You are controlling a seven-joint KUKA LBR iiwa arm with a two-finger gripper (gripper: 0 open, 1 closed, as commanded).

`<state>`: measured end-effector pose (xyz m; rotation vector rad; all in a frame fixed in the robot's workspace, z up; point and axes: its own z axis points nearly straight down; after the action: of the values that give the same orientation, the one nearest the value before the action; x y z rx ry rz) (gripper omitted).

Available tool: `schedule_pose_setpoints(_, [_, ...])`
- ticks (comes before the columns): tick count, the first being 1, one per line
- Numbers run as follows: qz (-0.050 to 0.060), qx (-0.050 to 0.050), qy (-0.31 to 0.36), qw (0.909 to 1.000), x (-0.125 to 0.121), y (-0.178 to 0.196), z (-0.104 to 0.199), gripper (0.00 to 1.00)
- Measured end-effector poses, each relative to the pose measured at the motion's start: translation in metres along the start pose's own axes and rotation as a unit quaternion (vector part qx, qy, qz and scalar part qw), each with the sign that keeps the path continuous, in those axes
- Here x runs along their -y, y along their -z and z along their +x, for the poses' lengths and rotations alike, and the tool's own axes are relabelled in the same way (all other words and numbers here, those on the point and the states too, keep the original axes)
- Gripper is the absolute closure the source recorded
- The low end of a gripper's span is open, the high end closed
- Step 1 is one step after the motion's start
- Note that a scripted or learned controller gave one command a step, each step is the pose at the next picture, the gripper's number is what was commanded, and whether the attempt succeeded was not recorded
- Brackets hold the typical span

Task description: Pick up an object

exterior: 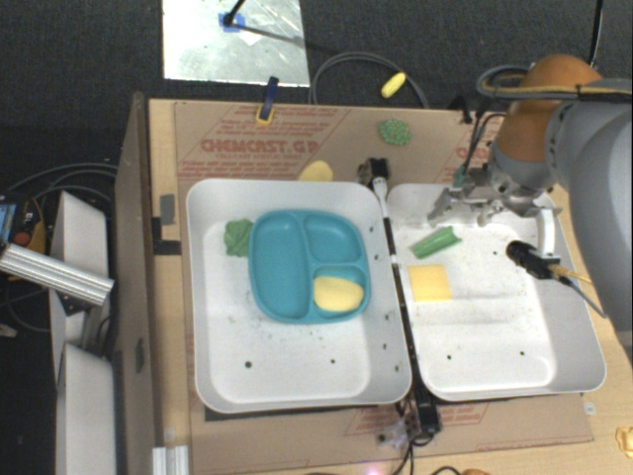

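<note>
Hand [465, 204] at upper right of frame, over far end of right bin [574, 364]; nothing between fingers, which look spread, though metal glare makes this uncertain. Green block [435, 241] lies just below and left of hand, long axis slanting up to right. Yellow square [429, 283] sits lower, near bin's left wall. Green block is nearer target; short descent toward lower left should reach it.

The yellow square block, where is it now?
The yellow square block lies in the right bin, near its left wall, just below the green piece.
</note>
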<state>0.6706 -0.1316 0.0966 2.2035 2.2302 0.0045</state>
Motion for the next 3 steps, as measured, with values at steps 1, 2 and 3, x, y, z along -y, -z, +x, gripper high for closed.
schedule_pose_setpoints(1, [0.003, -0.002, -0.006, 1.0000, 0.053, -0.012, 0.031, 0.00])
schedule_pose_setpoints(2, [0.005, -0.001, -0.007, 1.0000, 0.115, -0.004, 0.009, 0.00])
schedule_pose_setpoints(3, [0.000, -0.001, -0.003, 1.0000, 0.063, -0.011, 0.007, 0.00])
